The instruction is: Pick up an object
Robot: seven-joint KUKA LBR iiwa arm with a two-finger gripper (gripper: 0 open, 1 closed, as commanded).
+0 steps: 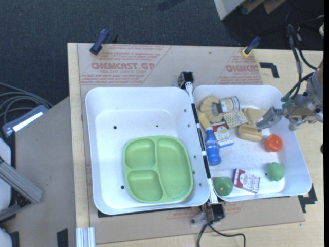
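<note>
Objects for picking all lie in your right bin (293, 187); none is singled out, so any will serve. Working left to right: the left bin (103, 117) carries a green divided plate (157, 169), three compartments, nothing in them, set toward the near right corner. Across the divider, blue bottle (212, 148) lies along the right bin's left wall, with a small red-and-white carton (221, 134) touching it. Near the front wall, green fruit (223, 185) sits just beside a flat red-and-white packet (245, 181). At the back, a small can (228, 105) on its side next to a tan ring-shaped piece (207, 106), then a checked packet (234, 119) and a tan bread-like piece (249, 133). Further right, orange ball (273, 143) and a second green fruit (275, 171) stand apart from the clutter. Gripper (268, 119) hangs over the right bin's back right area, between the tan piece and the orange ball; you cannot tell how far open it is, and nothing shows between its fingers. Judged step: approach, grasp not yet made. Next move calls for you to pick one target, the orange ball being nearest and free-standing, centre over it, then descend.
</note>
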